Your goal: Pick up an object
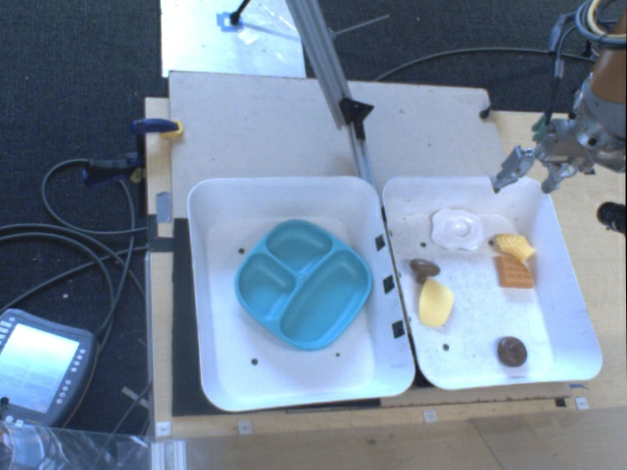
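Candidate obj: yellow piece (436, 303) in right bin (573, 292), near its left wall, just beside a brown lump (424, 268). Long axis runs far-to-near, slightly tilted. Gripper (534, 167) hangs over the bin's far-right rim, fingers spread, nothing btwn them. Step: approach. Next: move left and nearer, descend, align w/ short axis.

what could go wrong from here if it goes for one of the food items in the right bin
1. The tool hangs open over the right bin's far rim, so a straight descent might clip the wall.
2. The yellow piece touches the waffle, so a grasp could shove or catch both.
3. The white fried egg looks flat and pale against the bin, so fingers may slide over it.
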Available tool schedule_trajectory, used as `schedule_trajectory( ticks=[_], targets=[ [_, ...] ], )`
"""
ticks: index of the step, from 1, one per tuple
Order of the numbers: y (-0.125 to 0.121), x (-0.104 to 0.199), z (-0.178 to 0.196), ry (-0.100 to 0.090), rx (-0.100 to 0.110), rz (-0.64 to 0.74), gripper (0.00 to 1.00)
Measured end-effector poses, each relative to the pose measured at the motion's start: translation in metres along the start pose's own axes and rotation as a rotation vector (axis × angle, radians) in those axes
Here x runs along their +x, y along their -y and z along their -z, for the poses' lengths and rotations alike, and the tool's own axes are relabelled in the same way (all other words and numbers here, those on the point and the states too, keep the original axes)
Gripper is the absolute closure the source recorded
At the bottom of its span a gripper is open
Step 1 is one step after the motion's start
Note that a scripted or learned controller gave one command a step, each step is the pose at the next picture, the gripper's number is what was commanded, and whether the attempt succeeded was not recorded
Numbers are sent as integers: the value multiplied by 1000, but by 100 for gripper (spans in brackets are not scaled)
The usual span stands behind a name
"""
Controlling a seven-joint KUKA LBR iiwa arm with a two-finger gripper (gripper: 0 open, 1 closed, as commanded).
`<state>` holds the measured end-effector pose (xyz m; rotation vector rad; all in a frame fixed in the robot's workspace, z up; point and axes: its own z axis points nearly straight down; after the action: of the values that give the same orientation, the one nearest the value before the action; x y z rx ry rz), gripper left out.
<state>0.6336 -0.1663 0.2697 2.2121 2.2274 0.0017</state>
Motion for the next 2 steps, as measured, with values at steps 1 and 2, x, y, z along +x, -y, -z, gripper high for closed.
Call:
schedule_trajectory(
  ticks=[1, 2],
  targets=[
    [0, 0, 0, 0, 0, 1, 0],
    [-1, 1, -41, 0, 4, -2, 0]
  ],
)
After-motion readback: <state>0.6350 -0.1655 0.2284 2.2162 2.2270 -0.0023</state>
